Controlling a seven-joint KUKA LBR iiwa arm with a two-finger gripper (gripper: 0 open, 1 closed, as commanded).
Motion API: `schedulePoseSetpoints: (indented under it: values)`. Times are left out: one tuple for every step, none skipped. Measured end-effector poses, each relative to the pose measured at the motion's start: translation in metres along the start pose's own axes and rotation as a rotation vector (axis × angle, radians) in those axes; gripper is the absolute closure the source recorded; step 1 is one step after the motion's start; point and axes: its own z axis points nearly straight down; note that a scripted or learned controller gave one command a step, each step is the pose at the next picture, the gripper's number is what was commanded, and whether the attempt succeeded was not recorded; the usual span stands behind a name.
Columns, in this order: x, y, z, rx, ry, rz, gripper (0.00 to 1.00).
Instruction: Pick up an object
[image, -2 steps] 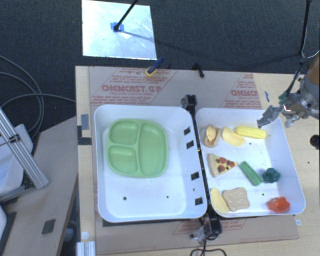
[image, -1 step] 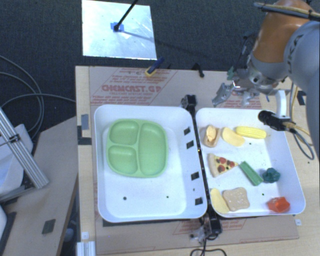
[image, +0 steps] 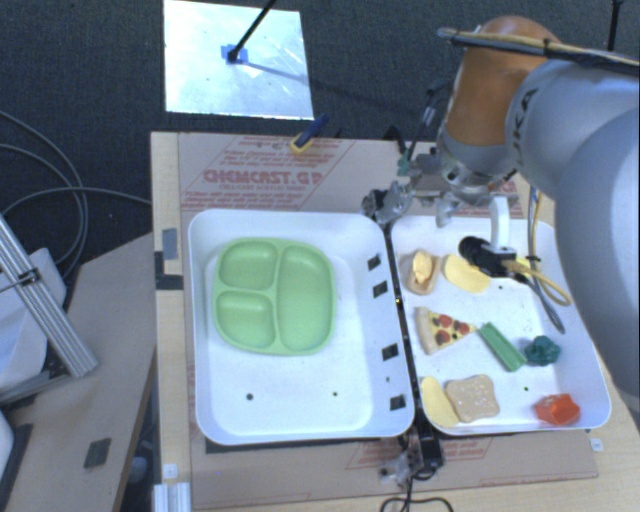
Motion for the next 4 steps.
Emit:
schedulePoseSetpoints:
  values:
    - [0.067,-0.067,-0.03,0.001,0.002,-0.002,0.0]
    - [0.001,-0.068,0.027,0.004,-0.002,0.012,0.0]
    - [-0.065,-0.024,0.023,-0.006,-0.004,0.011,0.0]
    - [-0.006,-0.061,0.021,0.002,0.001,0.001,0.0]
